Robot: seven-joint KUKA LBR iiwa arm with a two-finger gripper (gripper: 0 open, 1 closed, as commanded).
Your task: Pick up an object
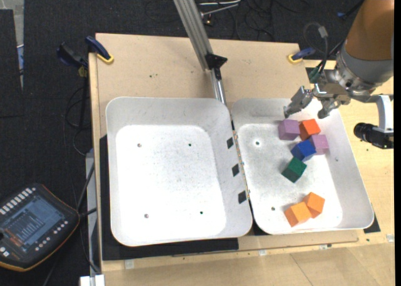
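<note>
Several small blocks lie in the right bin point(263, 216). A purple block point(288, 129), an orange block point(309, 128), a blue block point(304, 148) and a second purple block point(320, 144) cluster near its far side. A dark green block point(293, 169) sits just in front of them. Two orange blocks point(297, 213) point(315, 204) rest near the front right corner. My gripper point(308, 107) hangs open just above the far edge of the cluster, over the purple and orange blocks, with nothing between its fingers.
The left bin point(125, 122) stands beside the right one, joined at a dark clipped seam point(237, 166). A slanted metal pole point(194, 22) rises from the back between the bins. Yellow-tipped clamps point(103, 56) point(294, 57) grip the bench's far corners. A teach pendant point(31, 225) lies at left.
</note>
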